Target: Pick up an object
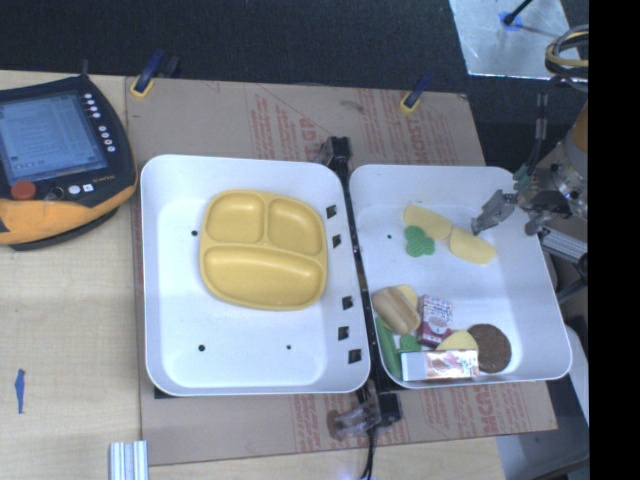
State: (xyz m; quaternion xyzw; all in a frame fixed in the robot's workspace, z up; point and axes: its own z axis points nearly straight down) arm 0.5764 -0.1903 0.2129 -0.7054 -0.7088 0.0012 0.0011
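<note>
The right bin [530,298] holds several toy food items. Two pale yellow pieces [428,220] [472,246] lie near its far side, with a small green piece [419,241] between them. A tan bun [397,308], a red packet [436,318], a brown round cookie [490,346] and a white carton [440,366] cluster at the near edge. My gripper [512,218] hangs over the bin's far right corner, just right of the yellow pieces. It is open, with nothing between its fingers.
A yellow divided plate [266,248] lies in the left bin [170,308]. A teach pendant [55,158] rests on the bench at far left. Black clips [345,288] line the seam between the bins.
</note>
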